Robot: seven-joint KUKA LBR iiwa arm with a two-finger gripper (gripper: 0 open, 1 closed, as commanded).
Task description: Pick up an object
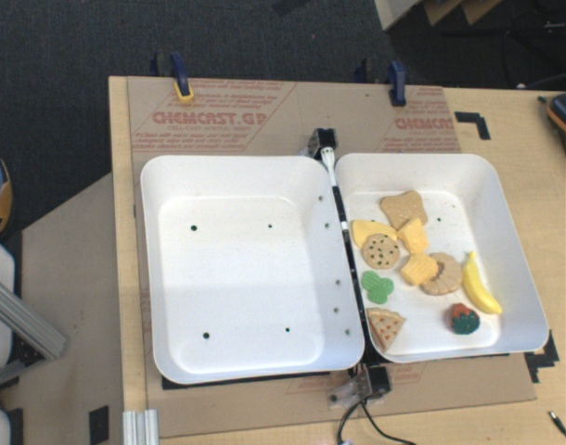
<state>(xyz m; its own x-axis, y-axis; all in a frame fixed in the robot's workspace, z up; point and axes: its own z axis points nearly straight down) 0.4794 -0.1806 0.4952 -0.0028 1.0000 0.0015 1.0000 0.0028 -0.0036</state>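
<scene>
Toy food sits clustered in the right bin (pixel 506 211); left bin (pixel 172 193) holds nothing. Best target looks like the banana (pixel 479 285): probably light rigid plastic, slightly apart at the cluster's right edge, so pinch across its narrow middle. The flat cookie (pixel 380 250) would likely slip. Gripper state: cannot tell.

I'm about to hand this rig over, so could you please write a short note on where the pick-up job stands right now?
Things: all in the right bin: banana near its right wall, cookie, cheese pieces, bread slice, pizza slice, green piece.
Left bin: holds no toy food.
Done: nothing lifted yet.
Left: pick one object; the banana lies fairly apart.
</scene>
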